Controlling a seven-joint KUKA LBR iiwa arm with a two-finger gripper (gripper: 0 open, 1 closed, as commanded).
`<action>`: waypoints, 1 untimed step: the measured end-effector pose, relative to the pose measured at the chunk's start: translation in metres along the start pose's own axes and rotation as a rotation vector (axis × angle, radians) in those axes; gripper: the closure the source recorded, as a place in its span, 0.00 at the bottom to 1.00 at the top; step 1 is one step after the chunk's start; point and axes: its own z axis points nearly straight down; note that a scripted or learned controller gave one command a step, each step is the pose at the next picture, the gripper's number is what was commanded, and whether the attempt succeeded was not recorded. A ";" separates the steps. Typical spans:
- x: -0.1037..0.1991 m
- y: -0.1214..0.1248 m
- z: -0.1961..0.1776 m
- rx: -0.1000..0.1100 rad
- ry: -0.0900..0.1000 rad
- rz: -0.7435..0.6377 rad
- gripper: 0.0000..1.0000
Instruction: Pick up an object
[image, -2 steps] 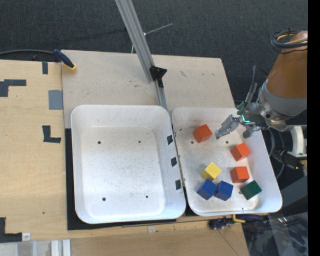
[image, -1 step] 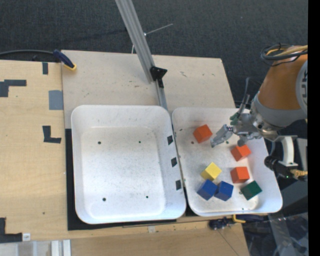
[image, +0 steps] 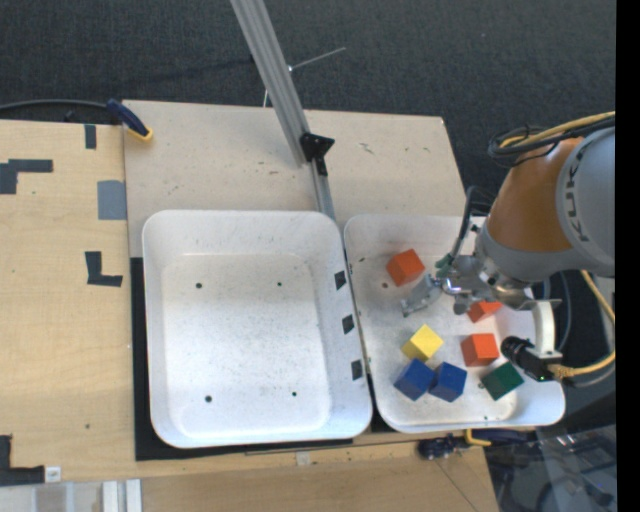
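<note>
The arm (image: 560, 215) partly hides what seems a red block (image: 484, 311).

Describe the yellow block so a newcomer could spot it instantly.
Look in the right-hand white bin, the one holding the blocks. Near its middle, just above two blue cubes and below the gripper, sits the yellow block. It is the only yellow piece among orange, blue and green neighbours.
</note>
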 end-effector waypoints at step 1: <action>0.001 -0.001 0.065 0.000 0.000 0.000 0.00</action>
